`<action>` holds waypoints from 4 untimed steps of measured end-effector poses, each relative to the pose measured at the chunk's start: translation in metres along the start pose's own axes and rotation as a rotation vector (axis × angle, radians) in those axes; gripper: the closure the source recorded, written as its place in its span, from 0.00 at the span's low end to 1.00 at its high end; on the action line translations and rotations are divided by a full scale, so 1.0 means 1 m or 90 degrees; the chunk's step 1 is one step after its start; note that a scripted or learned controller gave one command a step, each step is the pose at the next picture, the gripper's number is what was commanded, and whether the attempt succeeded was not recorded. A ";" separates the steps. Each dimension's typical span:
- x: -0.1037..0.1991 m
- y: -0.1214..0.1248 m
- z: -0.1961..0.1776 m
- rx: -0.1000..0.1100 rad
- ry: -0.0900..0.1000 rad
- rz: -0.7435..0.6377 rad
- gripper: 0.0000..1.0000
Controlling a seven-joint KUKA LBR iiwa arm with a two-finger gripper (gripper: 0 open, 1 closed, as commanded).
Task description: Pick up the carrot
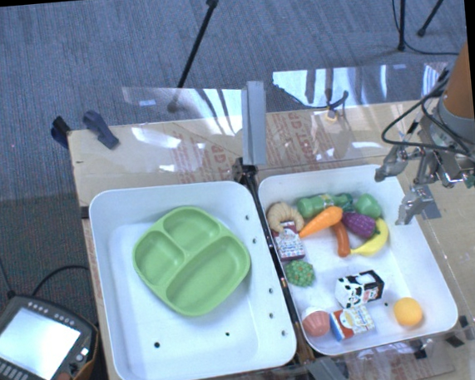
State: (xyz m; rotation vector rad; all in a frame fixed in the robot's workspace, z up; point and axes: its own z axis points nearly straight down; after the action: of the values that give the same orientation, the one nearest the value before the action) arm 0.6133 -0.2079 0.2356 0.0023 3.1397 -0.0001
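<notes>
At right bin's far-right rim: hand (421, 186) hovering, holding nothing, finger spread can't tell | carrot (322, 221) lies well off to the hand's bin-centre side, between green pepper (322, 203) and purple eggplant (359, 223), touching neighbours | progress: no grasp yet; approach, descent, pinch, lift all remain | clutter looks tight, mis-grab likely

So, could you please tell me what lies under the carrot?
The carrot lies tilted across other toy food, its tip near a green vegetable. What is directly beneath it is covered.
</notes>
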 end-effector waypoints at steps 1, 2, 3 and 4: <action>0.009 0.074 0.095 -0.003 0.007 0.053 0.00; 0.005 0.121 0.140 0.000 -0.001 0.044 0.00; 0.013 0.123 0.141 0.002 -0.008 0.026 0.00; 0.012 0.124 0.130 0.003 -0.010 0.023 1.00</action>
State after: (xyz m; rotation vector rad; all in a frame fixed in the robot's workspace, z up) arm 0.6016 -0.0835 0.1052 0.0595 3.1230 -0.0064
